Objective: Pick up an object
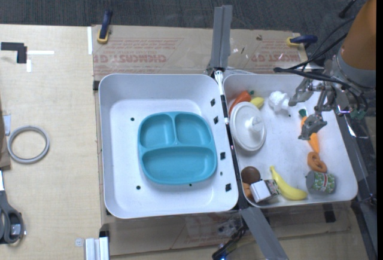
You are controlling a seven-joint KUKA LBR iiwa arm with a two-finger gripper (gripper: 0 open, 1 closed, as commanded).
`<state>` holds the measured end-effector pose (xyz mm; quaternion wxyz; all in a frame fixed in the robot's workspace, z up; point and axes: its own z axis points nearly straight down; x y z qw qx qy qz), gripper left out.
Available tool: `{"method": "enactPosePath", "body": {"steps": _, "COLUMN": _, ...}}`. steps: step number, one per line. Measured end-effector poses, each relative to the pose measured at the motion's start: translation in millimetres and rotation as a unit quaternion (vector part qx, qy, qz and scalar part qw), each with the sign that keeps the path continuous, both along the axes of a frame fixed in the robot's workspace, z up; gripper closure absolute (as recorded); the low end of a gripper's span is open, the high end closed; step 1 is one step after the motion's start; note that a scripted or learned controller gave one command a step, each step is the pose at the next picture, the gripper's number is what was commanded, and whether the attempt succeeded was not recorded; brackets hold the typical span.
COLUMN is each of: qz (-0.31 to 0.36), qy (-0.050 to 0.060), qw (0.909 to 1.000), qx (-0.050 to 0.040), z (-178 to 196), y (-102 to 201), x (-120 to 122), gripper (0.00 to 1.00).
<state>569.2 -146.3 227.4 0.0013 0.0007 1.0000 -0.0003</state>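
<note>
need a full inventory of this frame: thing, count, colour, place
bins: 2, white, side by side on the bench
divided plate: 1, teal, middle of the left bin
lidded bowl: 1, white, left side of the right bin
banana: 1, yellow, front of the right bin
carrot: 1, orange, right bin, below the hand
tape roll: 1, grey, on the bench left of the bins
scissors: 1, grey handles, bench's front left edge
clamps: 2, blue and yellow, behind the bins
arm: 1, grey with orange band, reaching in from the right
hand: 1, metal, above the right bin's right half
</note>
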Motion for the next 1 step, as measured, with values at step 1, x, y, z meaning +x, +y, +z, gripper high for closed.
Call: {"method": "enactPosePath", "body": {"steps": 1, "qz": 0.056, "qy": 0.0, "qw": 0.9984, "qx": -0.0001, "z": -131.4, "y": -75.7, "x": -0.3, "gripper": 0.0}}
